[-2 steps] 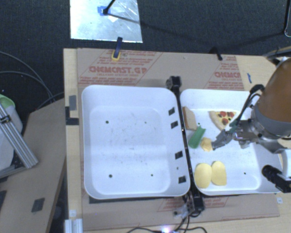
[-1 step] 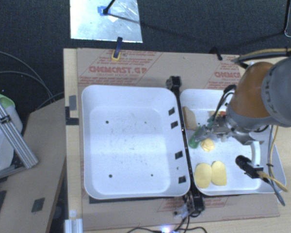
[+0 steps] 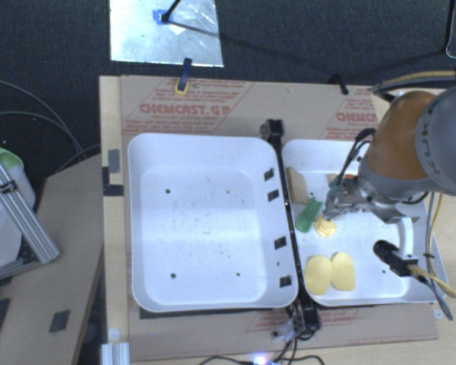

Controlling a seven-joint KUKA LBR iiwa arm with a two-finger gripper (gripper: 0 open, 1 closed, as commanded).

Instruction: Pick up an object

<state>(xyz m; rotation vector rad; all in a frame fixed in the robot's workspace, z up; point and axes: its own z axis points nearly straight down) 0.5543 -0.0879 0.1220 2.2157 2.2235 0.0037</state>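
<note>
- Gripper (image 3: 336, 206) position is recorded low over the right bin (image 3: 319, 152), in that bin's left half, just right of frame centre. Whether it is apart or together cannot be told, as it is masked by the wrist above it.
- Contact between the gripper and any object cannot be confirmed.
- The arm (image 3: 410, 139), grey with an orange band, is seen entering from the right edge of the frame and covering the bin's upper right part.
- A green piece (image 3: 309, 215) is located just left of and below the gripper, lying tilted near the bin's left wall.
- A small yellow piece (image 3: 326, 227) is found just beside the green piece, on its right and directly below the gripper.
- A tan block (image 3: 296, 182) is noted above the green piece, close to the left wall.
- Two yellow ovals (image 3: 318, 274) (image 3: 343, 271) are laid side by side in the bin's lower left part, apart from the gripper.
- The left bin (image 3: 205, 147) is placed at centre left, with dark specks on its floor.
- Both bins are set on a cardboard sheet (image 3: 213, 101) with red lettering.
</note>
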